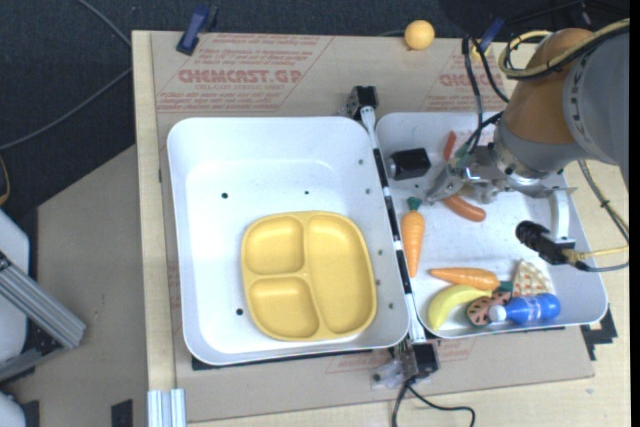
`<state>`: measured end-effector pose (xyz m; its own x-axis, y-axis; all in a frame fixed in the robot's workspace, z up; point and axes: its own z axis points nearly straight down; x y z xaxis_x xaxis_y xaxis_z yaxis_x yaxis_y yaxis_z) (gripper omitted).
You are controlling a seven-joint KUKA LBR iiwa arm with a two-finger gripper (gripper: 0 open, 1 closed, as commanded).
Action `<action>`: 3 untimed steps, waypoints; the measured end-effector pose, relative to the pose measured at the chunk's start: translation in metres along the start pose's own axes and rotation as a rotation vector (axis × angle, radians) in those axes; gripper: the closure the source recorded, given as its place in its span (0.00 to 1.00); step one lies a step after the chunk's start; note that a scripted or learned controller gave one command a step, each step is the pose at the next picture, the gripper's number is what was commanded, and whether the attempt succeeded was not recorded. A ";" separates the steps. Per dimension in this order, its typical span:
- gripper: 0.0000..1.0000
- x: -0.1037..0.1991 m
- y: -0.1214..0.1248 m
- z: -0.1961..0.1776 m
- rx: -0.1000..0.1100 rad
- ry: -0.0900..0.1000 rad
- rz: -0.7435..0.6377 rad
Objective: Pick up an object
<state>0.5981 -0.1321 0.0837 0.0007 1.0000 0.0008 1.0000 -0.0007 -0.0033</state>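
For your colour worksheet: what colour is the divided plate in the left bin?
Yellow divided plate, clearest in the camera view.

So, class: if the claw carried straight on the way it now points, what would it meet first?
The claw points toward the view's left and down into the right bin. First in line looks like the upright carrot by the divider, or the bin floor before it; depth is unclear.

I see open white floor in the left bin (200, 215) around the yellow divided plastic plate (308, 273), right bin (590, 287) crowded, toy carrots (412, 237), yellow toy banana (449, 304), blue bottle (528, 310) blocking its lower end
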 end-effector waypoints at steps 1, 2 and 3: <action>1.00 0.000 0.001 -0.011 -0.004 -0.001 0.000; 1.00 0.047 0.020 -0.110 -0.007 -0.001 -0.002; 1.00 0.121 -0.024 -0.100 -0.001 0.001 -0.002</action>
